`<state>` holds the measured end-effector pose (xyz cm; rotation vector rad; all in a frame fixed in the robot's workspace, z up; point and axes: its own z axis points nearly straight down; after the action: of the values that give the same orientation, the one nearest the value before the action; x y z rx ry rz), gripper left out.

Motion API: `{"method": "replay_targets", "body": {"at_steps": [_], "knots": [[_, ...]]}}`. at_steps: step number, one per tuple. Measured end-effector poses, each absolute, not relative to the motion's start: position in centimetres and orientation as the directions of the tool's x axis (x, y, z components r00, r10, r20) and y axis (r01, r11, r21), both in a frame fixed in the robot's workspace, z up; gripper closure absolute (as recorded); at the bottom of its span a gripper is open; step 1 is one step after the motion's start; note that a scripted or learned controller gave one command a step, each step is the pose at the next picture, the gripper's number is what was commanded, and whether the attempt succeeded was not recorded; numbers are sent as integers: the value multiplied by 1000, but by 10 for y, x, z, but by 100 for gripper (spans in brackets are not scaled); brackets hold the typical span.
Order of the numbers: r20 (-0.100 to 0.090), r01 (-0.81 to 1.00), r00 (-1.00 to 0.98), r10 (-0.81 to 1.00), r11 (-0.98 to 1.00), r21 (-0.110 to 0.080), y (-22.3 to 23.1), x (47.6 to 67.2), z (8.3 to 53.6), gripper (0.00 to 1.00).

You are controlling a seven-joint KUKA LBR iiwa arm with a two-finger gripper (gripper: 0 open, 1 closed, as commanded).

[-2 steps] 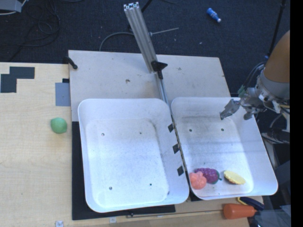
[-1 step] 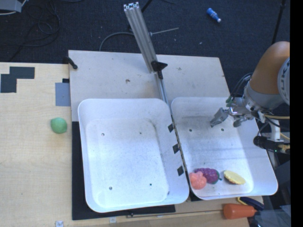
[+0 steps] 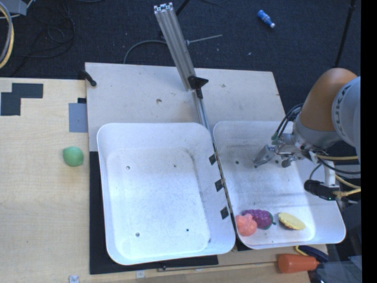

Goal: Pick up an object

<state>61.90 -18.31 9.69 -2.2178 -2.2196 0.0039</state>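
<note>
The right bin holds a salmon-pink lumpy object, a purple grape-like bunch touching it, and a yellow flat object, all near the bin's front edge. My gripper hangs over the upper right part of that bin, well behind those objects, with its two fingers spread apart and nothing between them. The grey arm with its orange band comes in from the right.
The left bin sits next to the right one. A green ball lies on the wooden bench at the left. An orange object lies past the right bin's front edge. A slanted metal rail rises behind the bins.
</note>
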Motion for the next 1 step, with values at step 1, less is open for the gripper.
{"method": "replay_targets", "body": {"at_steps": [1], "knots": [[0, 1000, 0, 1000, 0, 0, -184, 620, 110, 100]]}}
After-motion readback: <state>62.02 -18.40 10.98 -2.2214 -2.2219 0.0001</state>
